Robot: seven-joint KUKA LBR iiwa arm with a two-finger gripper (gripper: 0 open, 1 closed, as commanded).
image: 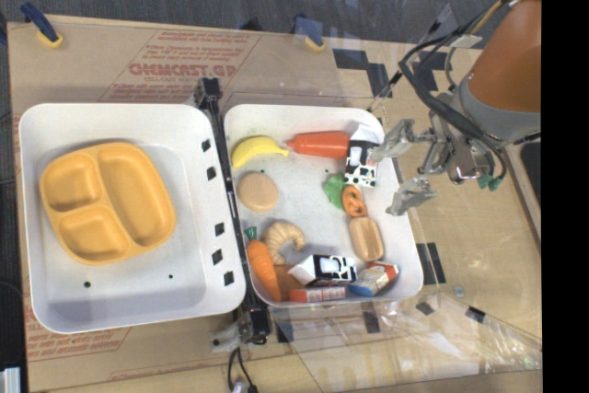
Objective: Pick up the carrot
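The carrot (319, 144) lies near the far edge of the right bin (408, 246), long axis running side to side along that edge, tip toward the banana (256, 148). My hand (407, 168) hovers spread and empty over the bin's right rim. I'm approaching; next I must move left and descend across its width.

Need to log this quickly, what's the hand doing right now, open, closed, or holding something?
Hand: open, holding nothing, at the right bin's right rim, apart from the carrot.
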